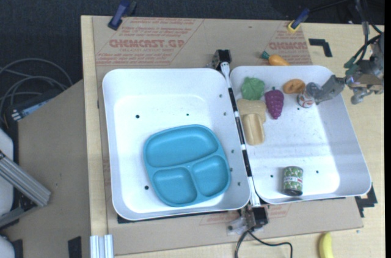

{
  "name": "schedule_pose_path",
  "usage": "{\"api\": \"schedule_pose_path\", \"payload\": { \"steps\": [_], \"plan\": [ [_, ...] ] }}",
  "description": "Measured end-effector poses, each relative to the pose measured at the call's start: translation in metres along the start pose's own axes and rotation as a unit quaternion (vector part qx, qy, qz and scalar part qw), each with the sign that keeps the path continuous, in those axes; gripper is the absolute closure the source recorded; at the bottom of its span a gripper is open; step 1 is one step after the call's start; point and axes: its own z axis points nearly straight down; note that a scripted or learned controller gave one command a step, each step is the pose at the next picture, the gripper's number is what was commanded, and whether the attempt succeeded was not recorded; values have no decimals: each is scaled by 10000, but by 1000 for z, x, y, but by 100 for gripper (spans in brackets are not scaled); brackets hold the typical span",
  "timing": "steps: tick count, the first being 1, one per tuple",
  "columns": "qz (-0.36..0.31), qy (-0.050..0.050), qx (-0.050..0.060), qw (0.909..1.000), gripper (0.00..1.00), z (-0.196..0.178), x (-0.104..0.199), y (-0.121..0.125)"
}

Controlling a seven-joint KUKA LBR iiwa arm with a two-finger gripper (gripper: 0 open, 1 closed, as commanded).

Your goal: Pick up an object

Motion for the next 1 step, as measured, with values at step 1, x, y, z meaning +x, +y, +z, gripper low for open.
{"api": "schedule_pose_path", "payload": {
  "steps": [1],
  "plan": [
    [-1, 9, 17, 10000, 0, 131, 15, 61]
  ]
}}
